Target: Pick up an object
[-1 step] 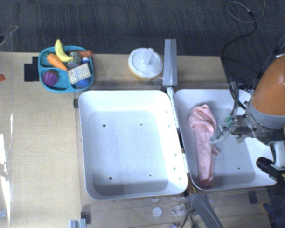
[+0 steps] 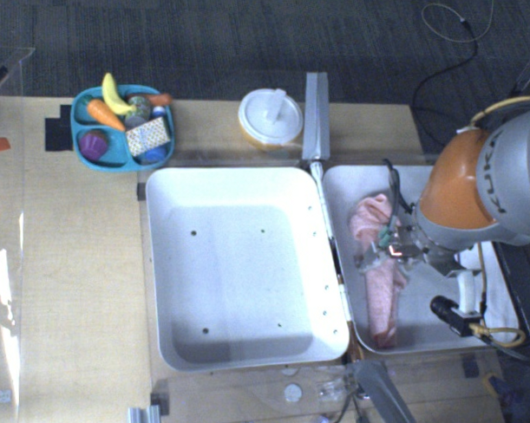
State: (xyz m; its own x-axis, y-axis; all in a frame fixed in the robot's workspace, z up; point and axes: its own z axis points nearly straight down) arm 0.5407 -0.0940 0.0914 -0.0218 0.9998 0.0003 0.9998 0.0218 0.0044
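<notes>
End effector (image 2: 393,248) down in right bin (image 2: 411,177), over the middle of a pink cloth (image 2: 379,276). Cannot tell how it is set, or whether it has the cloth. Cloth lies lengthwise along the bin's left side. Left bin (image 2: 241,266) beside it. On counter (image 2: 68,282): blue tray (image 2: 123,126) of toy food, white lid (image 2: 270,117).
</notes>
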